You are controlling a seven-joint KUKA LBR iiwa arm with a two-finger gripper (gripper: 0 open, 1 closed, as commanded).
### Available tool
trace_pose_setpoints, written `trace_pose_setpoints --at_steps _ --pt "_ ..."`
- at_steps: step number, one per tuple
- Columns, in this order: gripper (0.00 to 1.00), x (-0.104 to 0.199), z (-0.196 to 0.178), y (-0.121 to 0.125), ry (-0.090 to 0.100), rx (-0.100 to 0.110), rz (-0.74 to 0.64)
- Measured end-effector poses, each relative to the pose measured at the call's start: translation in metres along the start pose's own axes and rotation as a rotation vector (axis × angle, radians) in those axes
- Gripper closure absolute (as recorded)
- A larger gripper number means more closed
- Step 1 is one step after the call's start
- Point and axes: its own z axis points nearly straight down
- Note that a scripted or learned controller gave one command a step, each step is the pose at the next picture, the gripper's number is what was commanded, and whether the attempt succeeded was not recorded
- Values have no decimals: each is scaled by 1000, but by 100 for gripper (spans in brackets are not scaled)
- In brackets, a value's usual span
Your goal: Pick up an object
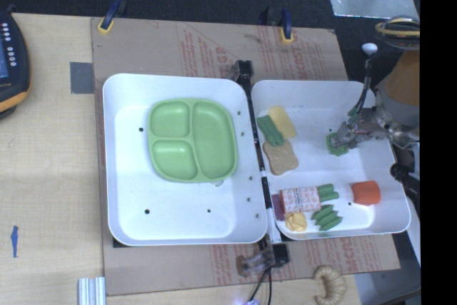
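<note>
**Operator:** From the camera view, my gripper (341, 141) sits low in the right bin (314, 93), right of frame centre. A small green piece (337, 144) is at its tips; I can't tell whether the fingers pinch it or merely touch it.

**Colleague:** How would it handle?

**Operator:** Light, stiff plastic toy food, I'd judge, and probably slick. I'd grip across its narrow middle. The green divided plate (193, 140) lies in the left bin (121, 153).
</note>
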Motion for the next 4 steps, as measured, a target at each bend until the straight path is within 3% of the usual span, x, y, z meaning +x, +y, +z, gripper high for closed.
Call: trace_pose_setpoints --at_steps 1,2,3,4 --pt "100 0 -94 -49 1 -3 7" --pt "0 0 -90 -48 1 0 5" --pt "0 2 16 -12 1 1 -2" --pt "0 -1 -2 34 0 -5 2"
